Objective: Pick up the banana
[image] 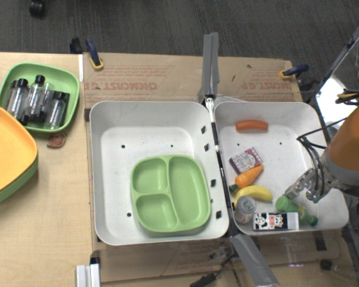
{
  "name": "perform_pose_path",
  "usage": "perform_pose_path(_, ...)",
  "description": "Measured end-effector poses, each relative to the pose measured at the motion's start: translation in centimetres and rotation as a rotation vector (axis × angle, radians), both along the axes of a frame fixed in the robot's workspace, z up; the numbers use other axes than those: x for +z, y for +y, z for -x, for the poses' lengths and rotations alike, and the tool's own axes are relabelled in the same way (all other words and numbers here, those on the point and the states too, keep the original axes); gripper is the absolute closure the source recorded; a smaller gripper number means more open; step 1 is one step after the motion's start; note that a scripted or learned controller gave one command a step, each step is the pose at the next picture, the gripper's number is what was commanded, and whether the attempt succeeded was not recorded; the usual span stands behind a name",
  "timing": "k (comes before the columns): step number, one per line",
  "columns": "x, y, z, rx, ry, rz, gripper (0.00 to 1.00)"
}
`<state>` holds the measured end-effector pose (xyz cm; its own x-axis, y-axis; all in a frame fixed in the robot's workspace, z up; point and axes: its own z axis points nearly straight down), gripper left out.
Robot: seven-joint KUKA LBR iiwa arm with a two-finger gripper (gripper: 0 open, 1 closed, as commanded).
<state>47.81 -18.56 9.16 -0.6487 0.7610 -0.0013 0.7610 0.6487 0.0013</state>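
Camera view is showing the banana point(254, 192) lying left of the jaws point(305, 189), near the carrot point(249, 176) and can point(246, 207); whether those jaws are spread is unclear, seemingly hovering low to approach it.

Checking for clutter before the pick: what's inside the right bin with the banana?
Right bin: banana, carrot, sausage, purple packet, can, milk carton, green object partly covered by gripper.

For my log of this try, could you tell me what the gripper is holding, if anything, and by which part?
Nothing shows between its fingers. The gripper hovers in the right bin, apart from the banana.
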Motion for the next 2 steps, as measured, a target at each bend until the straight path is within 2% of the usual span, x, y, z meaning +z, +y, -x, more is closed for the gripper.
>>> perform_pose_path(1, 0.0, -1.3, -3.6, -0.301, 0.001, 0.000, 1.00)
perform_pose_path(2, -0.1, 2.2, 0.1, -0.416, 0.004, 0.000, 1.00)
